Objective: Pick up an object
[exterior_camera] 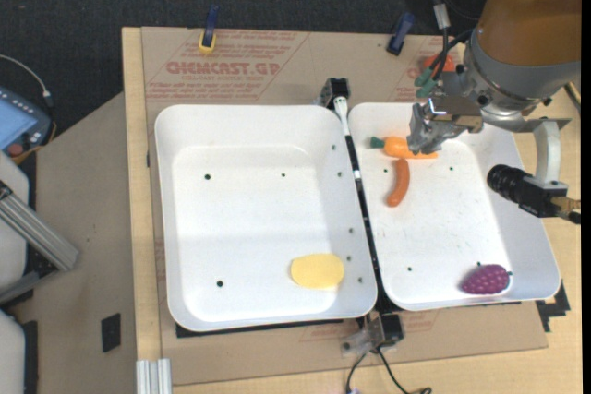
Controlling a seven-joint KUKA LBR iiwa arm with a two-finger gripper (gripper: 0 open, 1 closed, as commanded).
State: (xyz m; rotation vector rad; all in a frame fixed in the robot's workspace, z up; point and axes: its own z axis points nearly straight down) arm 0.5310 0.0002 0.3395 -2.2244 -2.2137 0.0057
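My gripper (423, 141) is low in the right white bin (517, 277), touching the small orange plastic carrot (399, 146); its opening I cannot tell.

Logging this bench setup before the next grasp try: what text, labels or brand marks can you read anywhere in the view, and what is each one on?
"CHEMCAST GP" in large red letters, on the brown protective sheet behind the left bin; the last letters are uncertain.
Lines of small red print above and below that word on the same sheet: too small to read.
Red print on the sheet behind the right bin, near the gripper: partly hidden and blurred, unreadable.
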